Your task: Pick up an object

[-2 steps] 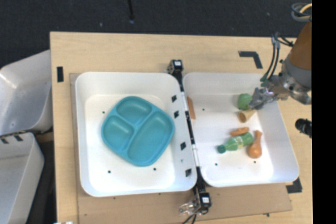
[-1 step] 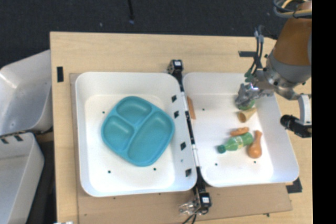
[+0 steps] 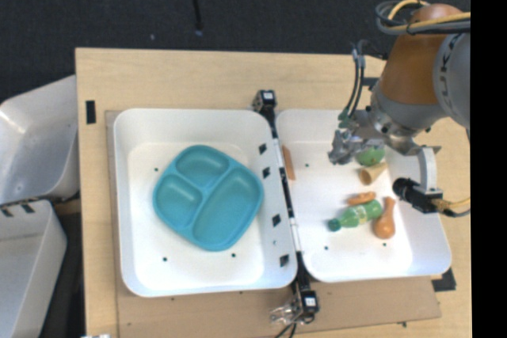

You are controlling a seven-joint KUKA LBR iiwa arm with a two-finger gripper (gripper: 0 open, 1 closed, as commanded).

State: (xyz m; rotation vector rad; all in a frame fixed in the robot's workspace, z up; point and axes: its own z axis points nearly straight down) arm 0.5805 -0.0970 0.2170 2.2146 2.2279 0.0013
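My gripper (image 3: 354, 150) hangs over the upper middle of the right bin (image 3: 317, 249), under the orange-banded wrist. Right beside its fingers, to the right, lies a round green object (image 3: 370, 157), partly hidden by the arm. Below that sit a small tan piece (image 3: 372, 172), a little orange piece (image 3: 364, 198), a green bottle-like toy (image 3: 356, 215) lying on its side, and an orange-brown gourd-shaped toy (image 3: 385, 220). A thin orange stick (image 3: 288, 163) lies near the bin's left wall.
The left bin (image 3: 131, 249) holds a blue divided plate (image 3: 207, 196). A black divider with clips (image 3: 279, 194) runs between the bins. A black cable end (image 3: 412, 194) sticks out from the arm over the right bin's right side.
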